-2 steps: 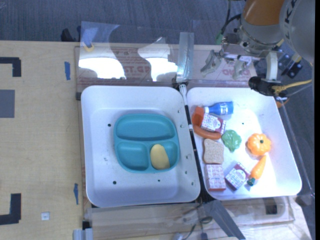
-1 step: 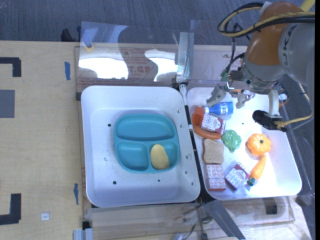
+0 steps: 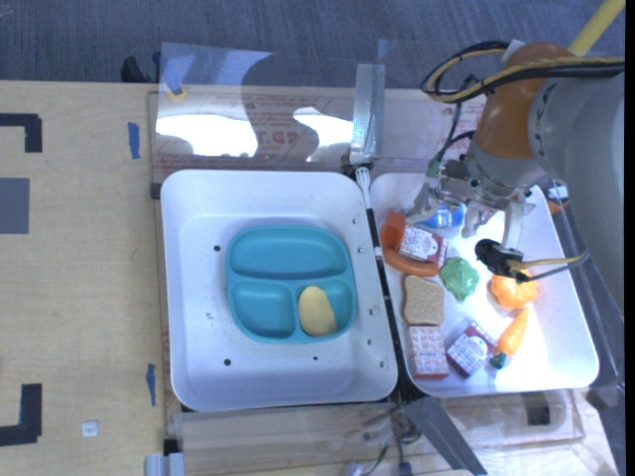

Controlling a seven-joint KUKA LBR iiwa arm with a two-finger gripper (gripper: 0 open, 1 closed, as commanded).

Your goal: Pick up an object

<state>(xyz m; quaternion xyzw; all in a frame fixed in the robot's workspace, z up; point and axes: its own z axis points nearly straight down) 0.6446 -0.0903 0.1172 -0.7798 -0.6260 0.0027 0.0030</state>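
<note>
My gripper (image 3: 452, 209) hangs low over the back of the right bin (image 3: 566, 350), under the orange wrist band. Right below it lies a small blue and white item (image 3: 449, 215), and a red and white carton (image 3: 421, 245) rests on an orange-red sausage shape (image 3: 401, 257). Further forward lie a green leafy piece (image 3: 459, 277), a bread slice (image 3: 424, 300), an orange pepper (image 3: 512, 292), a carrot (image 3: 512, 334), a red packet (image 3: 468, 350) and a pink wafer (image 3: 428, 351). Whether anything is held I cannot make out.
The left bin (image 3: 189, 276) holds a teal divided tray (image 3: 268, 258) with a yellow oval fruit (image 3: 317, 310) in its front right compartment. A metal divider (image 3: 369, 127) and clear back wall stand behind the bins. The arm body crowds the right side.
</note>
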